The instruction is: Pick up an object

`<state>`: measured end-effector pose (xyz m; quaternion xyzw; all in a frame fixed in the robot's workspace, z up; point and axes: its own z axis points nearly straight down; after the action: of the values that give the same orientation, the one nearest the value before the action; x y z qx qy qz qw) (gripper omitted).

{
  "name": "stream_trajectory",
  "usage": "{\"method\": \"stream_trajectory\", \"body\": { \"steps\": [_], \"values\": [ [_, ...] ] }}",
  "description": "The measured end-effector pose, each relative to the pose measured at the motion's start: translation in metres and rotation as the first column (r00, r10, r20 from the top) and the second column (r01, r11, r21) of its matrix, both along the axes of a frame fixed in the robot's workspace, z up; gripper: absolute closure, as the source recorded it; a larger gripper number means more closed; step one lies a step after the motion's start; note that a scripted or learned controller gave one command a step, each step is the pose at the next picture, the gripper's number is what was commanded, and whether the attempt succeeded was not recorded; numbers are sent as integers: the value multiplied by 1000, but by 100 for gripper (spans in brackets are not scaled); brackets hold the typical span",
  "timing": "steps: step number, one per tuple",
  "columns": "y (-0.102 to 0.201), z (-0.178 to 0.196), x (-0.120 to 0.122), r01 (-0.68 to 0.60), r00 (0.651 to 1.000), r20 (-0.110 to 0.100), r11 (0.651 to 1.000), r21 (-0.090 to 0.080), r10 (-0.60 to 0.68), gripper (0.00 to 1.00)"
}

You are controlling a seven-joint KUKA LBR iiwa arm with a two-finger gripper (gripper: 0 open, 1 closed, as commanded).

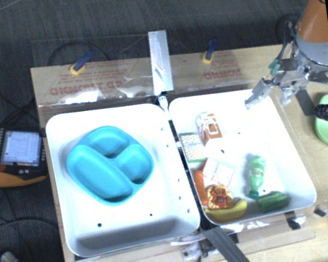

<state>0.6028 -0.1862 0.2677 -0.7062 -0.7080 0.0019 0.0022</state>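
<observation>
Left bin: the left bin (81, 231) holds one big blue sectioned tray (109, 163); I count it out, since it lies well apart from my arm
Right bin: the right bin (275, 141) carries all the small things, bunched in its near-left half, while the far-right floor under my arm is bare
Arm: my arm (313, 28) reaches in from the right, and the gripper (256, 96) hangs over the bin's far-right corner
Fingers: I see a pale tip pointing down-left, but I cannot tell whether the fingers are apart or together; nothing shows between them
Bearing to targets: everything lies down-left of the tip; the carton (208, 127) with orange print is nearest, the green bottle (256, 174) next
Axis: the bottle's long axis runs roughly near-to-far, and it stands clear of its neighbours, so I judge it the cleaner pick
Crowding: the banana (228, 211), snack packet (218, 195) and white packet (219, 173) touch or overlap; the dark green item (273, 201) sits against the near wall
Hard to read: the wrist is cut off at the frame's edge, and the packet labels are too small to make out
</observation>
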Motion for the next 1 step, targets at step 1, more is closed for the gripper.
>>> {"method": "stream_trajectory", "body": {
  "steps": [1],
  "values": [
    [56, -91, 11, -33, 999, -1, 999, 0, 33, 0]
  ]
}}
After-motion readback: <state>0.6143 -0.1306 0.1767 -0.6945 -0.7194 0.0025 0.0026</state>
